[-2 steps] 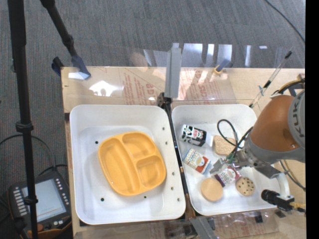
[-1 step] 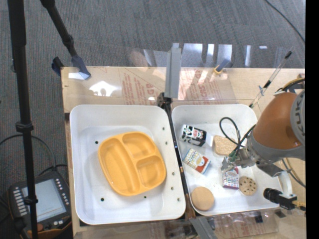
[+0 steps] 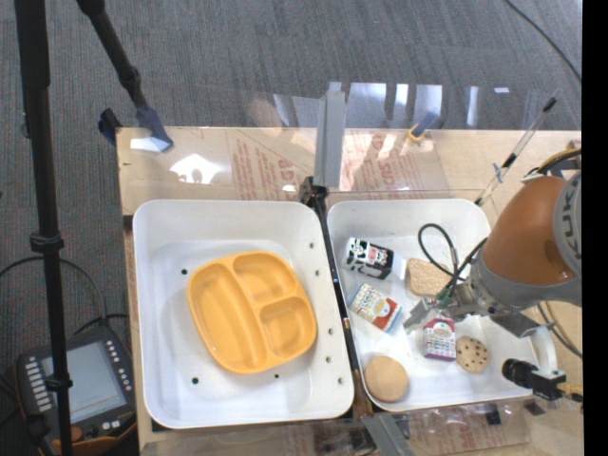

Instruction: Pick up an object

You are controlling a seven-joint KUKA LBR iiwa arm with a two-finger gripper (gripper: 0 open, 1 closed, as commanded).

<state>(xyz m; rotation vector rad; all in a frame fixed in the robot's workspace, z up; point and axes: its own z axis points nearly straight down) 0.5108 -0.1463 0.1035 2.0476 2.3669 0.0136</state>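
Camera view, lower right: your jaws [image 3: 432, 313] hover just above the small red-and-white carton [image 3: 439, 340]; you cannot tell their opening.

The scene is brightly and evenly lit from above. The two shallow white plastic bins [image 3: 152, 255] look nearly washed out, with only soft, faint shadows under their contents. Strong glare sits on the clear plastic sheet [image 3: 380, 150] behind the bins and forms a white patch on the pale wooden bench [image 3: 195, 169]. Focus is moderately sharp, and fine detail is a little soft throughout.
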